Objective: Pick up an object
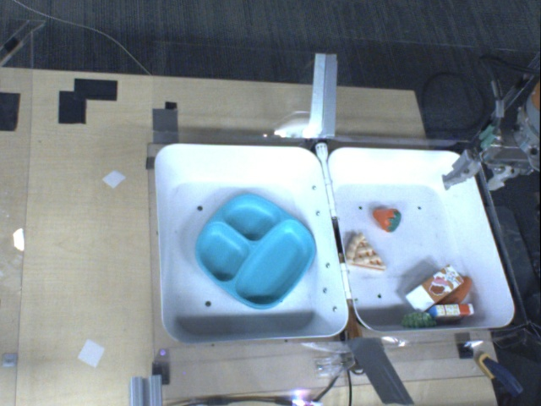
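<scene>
Lying well apart from gripper (463,169): strawberry (387,218).

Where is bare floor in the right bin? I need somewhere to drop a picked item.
In the right bin, the far half above the strawberry is bare, also the middle between pizza slice and carton. The near right corner is crowded.

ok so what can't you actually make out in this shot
- Gripper, camera view: small and blurred at the right bin's far corner; open or shut is unclear.
- Arm: cut off by the right edge.
- Carton and the pieces beside it: bunched in the near corner, too small to separate or read.
- Blue tray: three compartments, contents too flat-lit to judge.
</scene>
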